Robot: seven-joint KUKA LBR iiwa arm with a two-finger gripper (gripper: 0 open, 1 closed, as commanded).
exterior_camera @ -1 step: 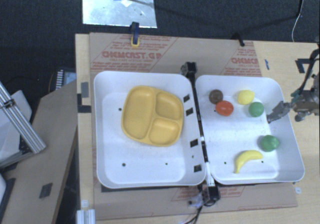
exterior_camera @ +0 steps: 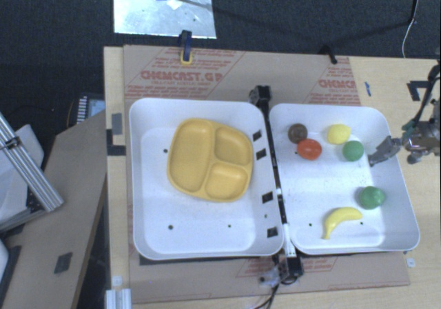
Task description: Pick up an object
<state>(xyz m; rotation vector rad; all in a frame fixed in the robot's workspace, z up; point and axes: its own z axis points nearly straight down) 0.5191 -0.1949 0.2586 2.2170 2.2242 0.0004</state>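
The left bin (exterior_camera: 148, 232) holds a yellow divided plate (exterior_camera: 209, 159). The right bin (exterior_camera: 393, 228) holds a brown ball (exterior_camera: 298, 132), a red tomato (exterior_camera: 309, 150), a lemon (exterior_camera: 338, 134), two green limes (exterior_camera: 353, 150) (exterior_camera: 372, 196) and a banana (exterior_camera: 340, 219). The gripper (exterior_camera: 383, 150) sits at that bin's right rim, nothing in its grasp; I cannot tell how it stands.

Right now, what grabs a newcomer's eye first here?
The yellow divided plate sits alone in the left bin. The right bin holds bright toy fruit: a banana near the front, and green, red and yellow pieces further back. The pincer hangs at its right edge.
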